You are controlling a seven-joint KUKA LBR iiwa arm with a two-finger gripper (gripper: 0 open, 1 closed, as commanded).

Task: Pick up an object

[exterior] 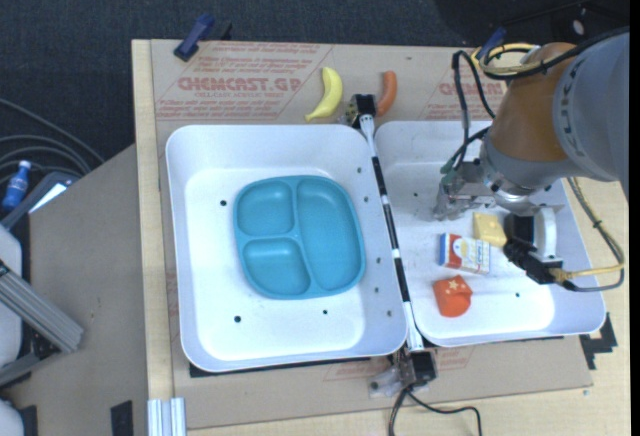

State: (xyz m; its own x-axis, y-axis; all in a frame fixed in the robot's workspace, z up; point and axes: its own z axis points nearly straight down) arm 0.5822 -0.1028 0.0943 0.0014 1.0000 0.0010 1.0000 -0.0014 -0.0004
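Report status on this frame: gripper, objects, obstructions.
Gripper low in right bin, nothing seen held. Carton, tomato, yellow block beside it. Nothing blocking.

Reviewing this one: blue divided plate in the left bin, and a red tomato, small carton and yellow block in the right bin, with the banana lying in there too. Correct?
Not quite. The camera view shows the banana outside both bins, on the board beyond the left bin. The blue divided plate is in that bin; the red tomato, small carton and yellow block are in the right bin.

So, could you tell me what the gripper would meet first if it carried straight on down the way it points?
Probably the bare white floor of the right bin under the gripper; the yellow block lies just beside that line, though depth is unclear.
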